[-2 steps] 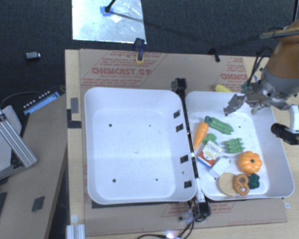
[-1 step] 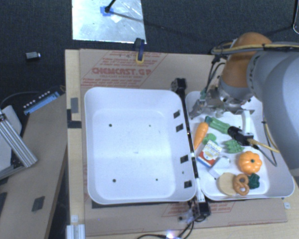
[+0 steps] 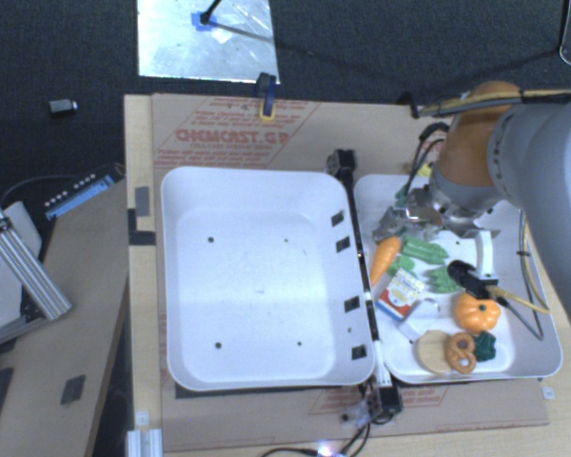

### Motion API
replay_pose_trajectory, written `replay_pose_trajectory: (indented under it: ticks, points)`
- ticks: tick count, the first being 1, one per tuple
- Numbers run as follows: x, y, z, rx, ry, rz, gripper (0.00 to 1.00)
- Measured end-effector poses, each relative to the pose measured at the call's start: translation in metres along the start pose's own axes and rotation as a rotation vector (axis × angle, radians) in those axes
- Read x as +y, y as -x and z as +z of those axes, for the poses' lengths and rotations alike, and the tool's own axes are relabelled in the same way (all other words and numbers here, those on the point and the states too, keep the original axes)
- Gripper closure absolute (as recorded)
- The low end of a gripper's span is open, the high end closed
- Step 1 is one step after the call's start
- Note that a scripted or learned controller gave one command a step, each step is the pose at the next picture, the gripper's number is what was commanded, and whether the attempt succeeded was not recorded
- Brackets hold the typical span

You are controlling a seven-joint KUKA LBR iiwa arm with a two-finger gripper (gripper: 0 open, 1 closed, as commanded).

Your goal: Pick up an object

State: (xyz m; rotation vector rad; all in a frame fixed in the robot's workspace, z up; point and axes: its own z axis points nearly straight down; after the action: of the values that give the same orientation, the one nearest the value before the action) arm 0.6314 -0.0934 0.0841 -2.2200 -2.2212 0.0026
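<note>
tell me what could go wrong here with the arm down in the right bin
1. The objects are crowded: the carrot lies beside the green pieces and the small box, so the gripper may nudge neighbours or catch two things.
2. The carrot lies close to the right bin wall by the divider, so a finger might strike that wall.
3. The fingers are hard to make out, so a miss could go unnoticed.

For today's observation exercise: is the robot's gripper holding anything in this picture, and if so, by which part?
It cannot be told. The gripper sits low in the right bin, just above the carrot, but the arm's wrist hides its tips.
</note>
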Motion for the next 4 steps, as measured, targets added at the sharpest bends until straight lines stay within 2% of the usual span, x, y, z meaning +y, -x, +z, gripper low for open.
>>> replay_pose_trajectory:
  ticks: [1, 2, 3, 4]
  points:
    - [0.003, -0.001, -0.012, 0.0, 0.006, -0.002, 1.0]
    - [0.021, -0.091, -0.155, 0.004, 0.021, -0.014, 1.0]
    - [0.021, -0.177, -0.269, 0.004, 0.019, -0.014, 1.0]
    - [-0.028, -0.211, -0.417, 0.007, 0.022, -0.01, 1.0]
